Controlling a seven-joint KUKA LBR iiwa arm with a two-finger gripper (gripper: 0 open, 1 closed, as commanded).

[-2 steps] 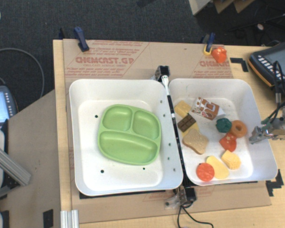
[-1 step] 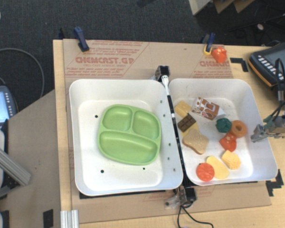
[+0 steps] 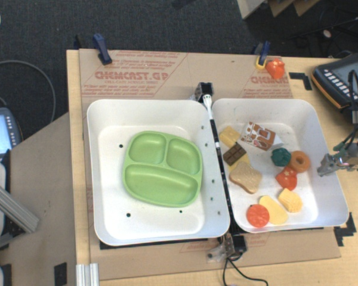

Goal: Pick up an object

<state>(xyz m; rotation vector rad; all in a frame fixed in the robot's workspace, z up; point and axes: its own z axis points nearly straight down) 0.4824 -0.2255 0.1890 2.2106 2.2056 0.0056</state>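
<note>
I see the pincer [image 3: 329,164] parked at the right bin's [image 3: 320,124] edge — its grip I cannot tell. The toy foods cluster in that bin, orange ring [image 3: 299,160] nearest, so I judge it the easiest pick; the green tray [image 3: 162,168] sits apart.

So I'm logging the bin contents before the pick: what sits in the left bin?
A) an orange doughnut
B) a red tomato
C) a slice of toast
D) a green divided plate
D: the green divided plate lies alone in the left bin, while the small food items are all in the right bin.
</note>
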